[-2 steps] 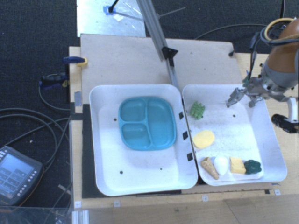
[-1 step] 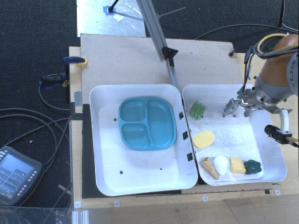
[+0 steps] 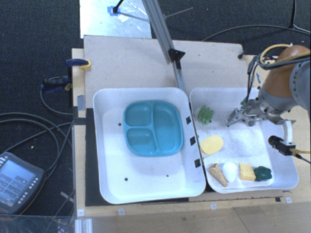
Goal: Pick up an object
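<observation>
Arm (image 3: 286, 79) enters from the right, orange band above the wrist; gripper (image 3: 239, 116) sits over the upper part of the right bin (image 3: 291, 181), metal fingers (image 3: 232, 120) reaching toward the bin's middle. Whether the fingers are spread or pressed together, cannot tell (they read as a tangle of grey metal at this slant); nothing seen between them.

Objects in the right bin, placed relative to the fingers:
- green leafy piece (image 3: 205, 114), just to the left of the fingers, near the bin's left wall; apart from the fingers, not touching;
- yellow oval piece (image 3: 212, 144), below and to the left of the fingers, lying flat on the bin floor;
- row along the bin's lower edge, well below the fingers: tan cone-shaped piece (image 3: 218, 174), white egg-shaped piece (image 3: 230, 171) touching it, yellow block (image 3: 247, 172) just beside that, dark green piece (image 3: 263, 173) at the right end of the row.

A small black part with a cable (image 3: 279, 145) hangs off the arm, below and right of the fingers.

Left bin (image 3: 112, 178), well to the left of the fingers, holds a teal divided plate (image 3: 153, 128) (three compartments, lying flat); bins sit side by side on the counter (image 3: 131, 62); a grey pole (image 3: 158, 21) slants in from the top, ending above the seam between the bins.
</observation>
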`<state>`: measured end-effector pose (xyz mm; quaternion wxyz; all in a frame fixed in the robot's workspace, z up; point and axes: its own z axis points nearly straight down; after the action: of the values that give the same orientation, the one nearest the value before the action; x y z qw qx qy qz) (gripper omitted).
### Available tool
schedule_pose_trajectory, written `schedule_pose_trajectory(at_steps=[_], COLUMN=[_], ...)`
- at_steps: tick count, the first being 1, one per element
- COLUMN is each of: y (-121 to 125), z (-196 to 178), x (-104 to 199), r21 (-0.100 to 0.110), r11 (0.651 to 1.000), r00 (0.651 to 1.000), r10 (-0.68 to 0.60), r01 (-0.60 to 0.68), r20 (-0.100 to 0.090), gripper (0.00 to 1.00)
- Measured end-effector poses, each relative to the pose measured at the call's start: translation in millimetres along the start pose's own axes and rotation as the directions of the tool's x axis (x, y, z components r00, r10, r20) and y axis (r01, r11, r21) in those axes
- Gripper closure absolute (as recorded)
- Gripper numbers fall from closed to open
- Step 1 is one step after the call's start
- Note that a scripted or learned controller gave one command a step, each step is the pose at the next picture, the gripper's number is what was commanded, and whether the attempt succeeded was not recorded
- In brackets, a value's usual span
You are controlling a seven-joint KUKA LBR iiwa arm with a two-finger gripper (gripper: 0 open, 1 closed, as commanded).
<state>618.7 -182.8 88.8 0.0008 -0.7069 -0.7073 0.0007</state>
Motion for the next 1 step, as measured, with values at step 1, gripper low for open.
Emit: schedule_pose_trajectory(at_steps=[1], y=[1.9], z=[-13.7], x=[-0.3], r21=[-0.007], r11=[1.0], r00=[1.0], r10=[0.0], r01=[0.0], r20=[0.001], gripper=[1.0])
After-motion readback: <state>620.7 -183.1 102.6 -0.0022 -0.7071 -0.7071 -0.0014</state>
